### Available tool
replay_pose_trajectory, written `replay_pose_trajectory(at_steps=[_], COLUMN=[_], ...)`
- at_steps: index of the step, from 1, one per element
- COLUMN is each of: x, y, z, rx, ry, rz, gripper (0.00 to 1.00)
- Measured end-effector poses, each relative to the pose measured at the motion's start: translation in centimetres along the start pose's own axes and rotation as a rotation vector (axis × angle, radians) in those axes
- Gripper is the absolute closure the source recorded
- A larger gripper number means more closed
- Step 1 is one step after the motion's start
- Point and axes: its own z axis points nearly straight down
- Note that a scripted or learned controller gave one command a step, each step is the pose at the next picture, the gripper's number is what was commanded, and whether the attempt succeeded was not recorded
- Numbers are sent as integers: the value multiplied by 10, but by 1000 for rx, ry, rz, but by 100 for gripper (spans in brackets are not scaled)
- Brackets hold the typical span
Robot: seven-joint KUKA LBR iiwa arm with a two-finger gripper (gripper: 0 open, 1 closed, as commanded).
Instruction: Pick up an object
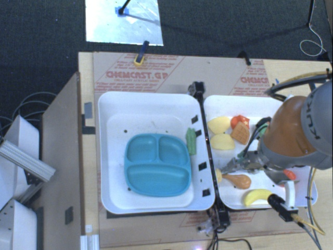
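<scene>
A: What is seen in the left bin [112,155]?

B: A blue divided tray [157,164] is laid flat in its middle, and a small green item [191,141] is set against the bin's right wall, just beside the tray.

A: And the right bin [260,101]?

B: Toy foods are gathered in its left half. A pale yellow piece [219,124] is seen at the upper left, with a red piece [239,121] and an orange-brown wedge [240,133] beside it. A second yellow piece [222,142] is placed below. A brown drumstick [237,180] is lying near the lower left, and a banana [257,196] is found at the bottom edge.

A: Where is the tool [230,166]?

B: It is lowered at the centre right of the frame, just above the drumstick. Whether its fingers are apart or together cannot be told; nothing is seen clamped between them.

A: The surface [171,69]?

B: It is covered with printed cardboard.
</scene>
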Motion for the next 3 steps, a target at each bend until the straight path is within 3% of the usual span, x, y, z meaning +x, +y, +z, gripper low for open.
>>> replay_pose_trajectory(at_steps=[1, 2, 3], x=[-24, -30, -30], y=[76, 136, 137], z=[4, 4, -9], rx=[4, 7, 3], ry=[-2, 0, 0], rz=[-7, -8, -11], gripper=[0, 0, 100])
